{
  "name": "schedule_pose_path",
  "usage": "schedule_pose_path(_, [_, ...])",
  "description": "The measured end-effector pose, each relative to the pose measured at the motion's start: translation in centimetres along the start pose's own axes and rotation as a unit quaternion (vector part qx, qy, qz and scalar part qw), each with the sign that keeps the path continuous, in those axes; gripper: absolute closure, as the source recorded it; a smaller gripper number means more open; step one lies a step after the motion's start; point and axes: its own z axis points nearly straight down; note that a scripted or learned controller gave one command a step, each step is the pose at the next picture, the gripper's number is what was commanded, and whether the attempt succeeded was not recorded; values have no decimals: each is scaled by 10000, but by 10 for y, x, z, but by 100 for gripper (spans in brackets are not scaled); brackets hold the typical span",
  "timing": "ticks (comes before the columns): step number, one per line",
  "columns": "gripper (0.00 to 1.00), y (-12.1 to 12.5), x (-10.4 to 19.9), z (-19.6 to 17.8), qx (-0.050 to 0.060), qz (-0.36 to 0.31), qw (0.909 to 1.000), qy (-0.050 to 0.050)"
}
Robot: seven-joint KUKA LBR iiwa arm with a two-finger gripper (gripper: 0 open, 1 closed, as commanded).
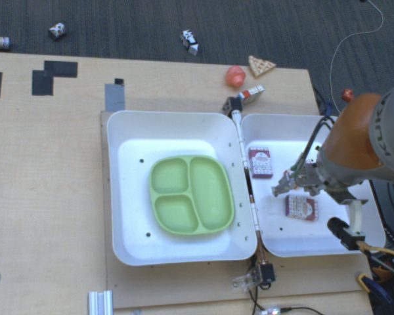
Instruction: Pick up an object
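Looming closest to my camera, the arm (364, 140) hangs over the right bin (276, 238); I cannot tell how its gripper (302, 182) is set. Just below it lies a small red-and-white packet (301, 207), long axis across, with a similar packet (260, 162) up-left.

No text, brand or number could be read. The two small red-and-white packets (260, 161) (300, 207) in the right bin (276, 238), one near its left wall and one nearer the middle, bore printing too small and blurred to make out.
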Motion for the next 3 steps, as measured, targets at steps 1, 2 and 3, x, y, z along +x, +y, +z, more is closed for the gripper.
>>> schedule_pose_path(1, [0,-41,22,13,76,19,10000,27])
schedule_pose_path(2, [100,-38,23,2,48,10,10000,29])
schedule_pose_path(3, [100,-39,76,-117,119,-4,9999,48])
